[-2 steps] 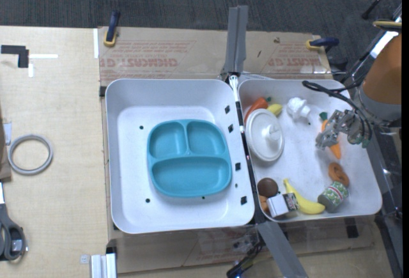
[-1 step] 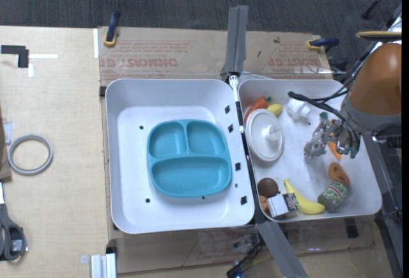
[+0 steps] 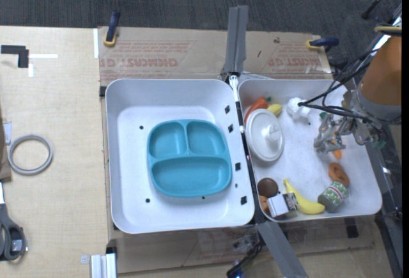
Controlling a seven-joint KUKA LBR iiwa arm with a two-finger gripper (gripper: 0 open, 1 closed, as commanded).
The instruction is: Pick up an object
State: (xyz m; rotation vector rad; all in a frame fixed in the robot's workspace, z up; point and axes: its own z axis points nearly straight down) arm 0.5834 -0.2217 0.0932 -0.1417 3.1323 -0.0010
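Observation:
My gripper [image 3: 328,138] hangs low over the right side of the right bin [image 3: 367,209], the arm reaching in from the right edge. A small orange piece [image 3: 337,154] lies on the bin floor just below and right of it, whether touching I cannot tell. Around it lie a brown ring-shaped pastry [image 3: 338,174], a green can [image 3: 333,195], a banana [image 3: 303,202], a brown ball [image 3: 267,186], a small white-and-grey box [image 3: 278,206], a round white lid [image 3: 265,135], a carrot [image 3: 256,106], a small yellow item [image 3: 275,108] and a white item [image 3: 295,107].
The left bin [image 3: 121,162] holds a blue divided plate [image 3: 189,158]. A grey divider post [image 3: 236,40] stands behind the bins. On the bench at left lie a grey tape ring [image 3: 29,154] and scissors [image 3: 11,241]. Cables hang near the arm.

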